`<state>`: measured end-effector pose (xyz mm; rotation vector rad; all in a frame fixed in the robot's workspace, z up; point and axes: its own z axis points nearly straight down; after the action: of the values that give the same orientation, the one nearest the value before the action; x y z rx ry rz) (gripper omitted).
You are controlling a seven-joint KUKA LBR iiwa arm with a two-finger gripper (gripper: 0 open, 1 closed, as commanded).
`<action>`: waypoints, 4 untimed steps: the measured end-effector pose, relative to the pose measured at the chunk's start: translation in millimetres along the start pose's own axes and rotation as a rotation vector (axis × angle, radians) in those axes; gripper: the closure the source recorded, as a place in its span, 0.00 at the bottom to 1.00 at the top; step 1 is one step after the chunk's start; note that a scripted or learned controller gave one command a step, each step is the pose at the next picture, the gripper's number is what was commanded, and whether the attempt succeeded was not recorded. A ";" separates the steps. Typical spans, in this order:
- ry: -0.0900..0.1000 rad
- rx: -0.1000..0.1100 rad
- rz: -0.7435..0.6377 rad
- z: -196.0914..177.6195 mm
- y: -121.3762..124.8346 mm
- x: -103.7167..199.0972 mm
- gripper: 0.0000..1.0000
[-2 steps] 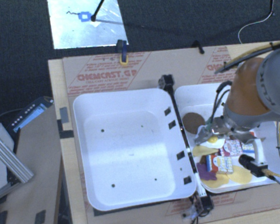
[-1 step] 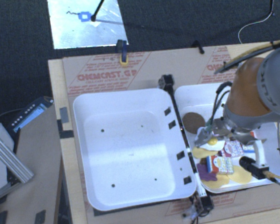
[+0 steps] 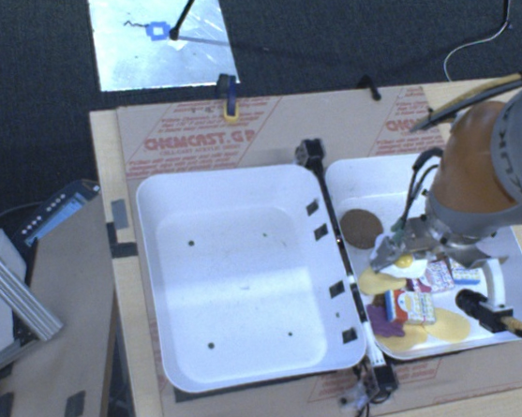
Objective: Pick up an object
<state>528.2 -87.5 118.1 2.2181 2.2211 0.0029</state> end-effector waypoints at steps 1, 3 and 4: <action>-0.001 -0.003 -0.003 29.9 25.3 4.6 1.00; 0.004 -0.015 -0.011 -251.8 25.9 127.6 1.00; 0.002 0.000 -0.007 -250.9 29.2 170.1 1.00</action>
<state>556.4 82.8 369.1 2.2109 2.2303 0.0059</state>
